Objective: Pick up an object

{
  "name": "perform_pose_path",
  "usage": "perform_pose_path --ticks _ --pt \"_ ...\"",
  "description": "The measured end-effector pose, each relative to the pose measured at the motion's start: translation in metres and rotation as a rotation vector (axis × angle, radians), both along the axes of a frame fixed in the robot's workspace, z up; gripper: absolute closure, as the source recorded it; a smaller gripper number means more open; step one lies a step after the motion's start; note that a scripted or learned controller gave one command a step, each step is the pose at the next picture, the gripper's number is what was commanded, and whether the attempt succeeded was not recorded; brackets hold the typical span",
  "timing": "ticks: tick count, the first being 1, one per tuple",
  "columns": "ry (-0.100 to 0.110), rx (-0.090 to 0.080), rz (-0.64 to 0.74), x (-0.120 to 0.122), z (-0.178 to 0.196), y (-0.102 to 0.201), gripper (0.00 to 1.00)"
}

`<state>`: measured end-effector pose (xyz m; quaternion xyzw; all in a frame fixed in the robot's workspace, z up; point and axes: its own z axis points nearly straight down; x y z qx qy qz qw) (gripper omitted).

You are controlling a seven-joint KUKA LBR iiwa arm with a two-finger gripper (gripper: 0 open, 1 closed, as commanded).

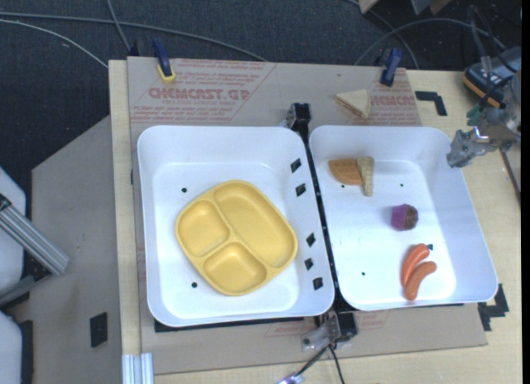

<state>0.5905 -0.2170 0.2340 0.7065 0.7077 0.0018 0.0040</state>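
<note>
The right bin (464, 233) holds three toy foods. A tan bread slice with a pale wedge (351, 172) lies near its back left. Toward the middle right sits a small purple fruit (404, 217). A pair of orange-red sausages (416, 270) rests near the front right. My gripper (461, 151) hangs over the bin's back right rim, well to the right of the bread and above the purple fruit in the picture. Nothing shows between its tips.
The left bin (157, 208) bears a yellow divided plate (236, 236). A toy sandwich wedge (354, 103) lies on the board behind the right bin. Blue clamps (164, 63) (389, 66) grip the board's far edge. Cables run over the dark floor behind.
</note>
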Motion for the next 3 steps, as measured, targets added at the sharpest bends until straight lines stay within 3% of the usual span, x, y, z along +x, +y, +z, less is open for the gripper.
perform_pose_path --ticks 2,3 --pt "0.011 0.007 0.004 -0.004 -0.020 0.107 1.00" --pt "0.010 0.008 0.006 -0.010 -0.012 0.170 1.00"
